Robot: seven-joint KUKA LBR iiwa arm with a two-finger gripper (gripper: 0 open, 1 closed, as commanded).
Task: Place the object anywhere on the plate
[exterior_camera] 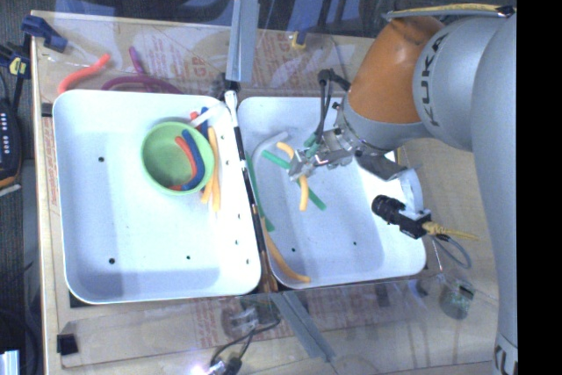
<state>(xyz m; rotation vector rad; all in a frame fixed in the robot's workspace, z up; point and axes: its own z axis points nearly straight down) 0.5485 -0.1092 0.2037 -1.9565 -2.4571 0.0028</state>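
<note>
A green plate (167,155) sits in the left bin (114,233), toward its upper right. A red curved strip (187,150) and a blue piece (186,185) lie on the plate, and orange sticks (213,182) lean against its right rim. My gripper (307,164) is low over the upper middle of the right bin (369,250). It hovers among loose sticks: a yellow one (304,194) just below it, a green one (273,159) to its left and another yellow one (285,148) close by. The view shows nothing held between the fingers.
A long orange-yellow strip (286,264) and a green strip (261,208) lie along the right bin's left wall. A short green stick (316,203) lies below the gripper. A red strip (83,73) and a purple loop (140,83) rest on the bench behind the left bin.
</note>
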